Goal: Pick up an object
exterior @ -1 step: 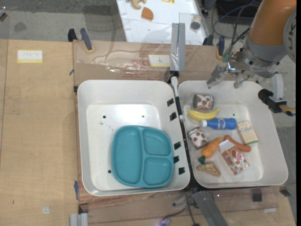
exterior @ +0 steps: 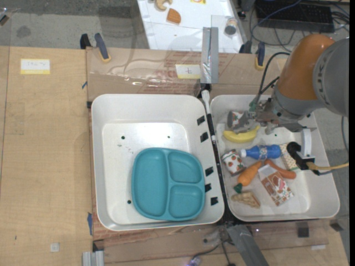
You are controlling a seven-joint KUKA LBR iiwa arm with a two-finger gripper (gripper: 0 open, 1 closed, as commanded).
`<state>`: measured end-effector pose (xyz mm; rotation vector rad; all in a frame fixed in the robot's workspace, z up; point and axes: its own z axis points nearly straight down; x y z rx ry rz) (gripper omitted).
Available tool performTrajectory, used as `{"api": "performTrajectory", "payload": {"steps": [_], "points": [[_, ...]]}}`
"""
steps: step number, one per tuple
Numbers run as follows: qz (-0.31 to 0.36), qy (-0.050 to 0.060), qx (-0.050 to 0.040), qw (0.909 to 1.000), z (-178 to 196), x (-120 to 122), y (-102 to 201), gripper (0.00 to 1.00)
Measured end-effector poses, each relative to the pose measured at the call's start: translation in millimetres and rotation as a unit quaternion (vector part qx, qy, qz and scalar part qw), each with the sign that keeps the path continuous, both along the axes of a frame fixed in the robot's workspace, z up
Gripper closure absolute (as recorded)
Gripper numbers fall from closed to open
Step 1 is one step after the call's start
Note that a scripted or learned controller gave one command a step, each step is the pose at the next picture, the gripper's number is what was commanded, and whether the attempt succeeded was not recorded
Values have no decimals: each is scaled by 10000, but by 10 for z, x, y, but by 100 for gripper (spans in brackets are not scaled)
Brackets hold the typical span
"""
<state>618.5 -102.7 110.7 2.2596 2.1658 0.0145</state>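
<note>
The right bin (exterior: 328, 203) holds several small items. A yellow banana (exterior: 242, 137) lies near its far left corner, with a red-and-white item (exterior: 235, 117) just behind it. My gripper (exterior: 248, 123) hangs low over the banana's far side, and the arm reaches in from the right. A blue bottle (exterior: 260, 152) lies in front of the banana. Nearer the front are an orange carrot (exterior: 249, 173), a red-and-white cup (exterior: 232, 160), a red packet (exterior: 277, 188) and a pale wedge (exterior: 246, 199). Nothing shows between the fingers.
The left bin (exterior: 108, 148) holds a teal divided plate (exterior: 168, 184) toward its front. A ridge with black clips (exterior: 209, 148) separates the two bins. Loose toy foods lie on a white sheet (exterior: 183, 7) beyond the bench.
</note>
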Motion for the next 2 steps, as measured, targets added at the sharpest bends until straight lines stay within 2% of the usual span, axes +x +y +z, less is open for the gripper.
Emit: {"api": "performTrajectory", "payload": {"steps": [1, 2], "points": [[468, 67, 9, 9989, -182, -405, -319, 0], [431, 48, 0, 9991, -70, -404, -355, 100]]}}
